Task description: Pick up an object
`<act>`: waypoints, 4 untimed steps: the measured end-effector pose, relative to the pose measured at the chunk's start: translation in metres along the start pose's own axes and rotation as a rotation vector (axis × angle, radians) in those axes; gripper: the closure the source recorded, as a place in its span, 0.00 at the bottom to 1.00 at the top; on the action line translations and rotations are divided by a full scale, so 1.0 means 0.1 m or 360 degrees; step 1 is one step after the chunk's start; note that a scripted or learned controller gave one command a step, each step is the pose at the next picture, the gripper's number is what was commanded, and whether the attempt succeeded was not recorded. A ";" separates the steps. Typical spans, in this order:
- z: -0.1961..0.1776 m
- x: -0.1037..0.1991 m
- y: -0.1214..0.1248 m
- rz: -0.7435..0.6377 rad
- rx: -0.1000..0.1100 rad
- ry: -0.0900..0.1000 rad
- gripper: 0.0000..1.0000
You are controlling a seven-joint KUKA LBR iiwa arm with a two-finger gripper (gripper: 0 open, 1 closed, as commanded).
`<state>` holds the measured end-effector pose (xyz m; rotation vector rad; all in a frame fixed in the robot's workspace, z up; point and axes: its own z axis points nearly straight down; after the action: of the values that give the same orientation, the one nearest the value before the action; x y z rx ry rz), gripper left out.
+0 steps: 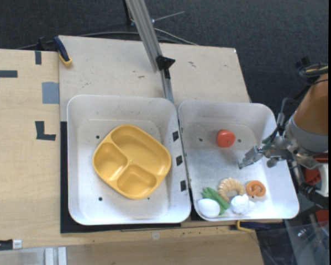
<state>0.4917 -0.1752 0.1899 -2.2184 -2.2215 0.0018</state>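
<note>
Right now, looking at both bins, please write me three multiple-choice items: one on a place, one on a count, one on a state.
1. Where does the yellow divided plate lie?
A. in the left bin
B. in the right bin
C. on the bare bench

2. How many compartments does the plate have?
A. two
B. three
C. five

3. What is the state of the red ball?
A. held between the fingers
B. lying free on the bin floor
C. resting on the plate

Answers:
1 A: the yellow divided plate sits on the floor of the left bin.
2 B: its ridges mark one long and two smaller compartments.
3 B: the red ball lies alone in the right bin, apart from the gripper and from the small toy foods at the near edge.
</note>
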 end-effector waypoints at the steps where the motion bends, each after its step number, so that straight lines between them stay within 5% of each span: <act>1: 0.00 0.00 0.00 0.0000 -0.0001 0.0001 0.00; 3: 0.97 0.03 -0.01 0.0001 0.0008 0.0002 0.00; 4: 0.85 0.03 0.00 -0.0001 0.0003 0.0002 1.00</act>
<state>0.4913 -0.1720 0.1051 -2.2158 -2.2210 0.0030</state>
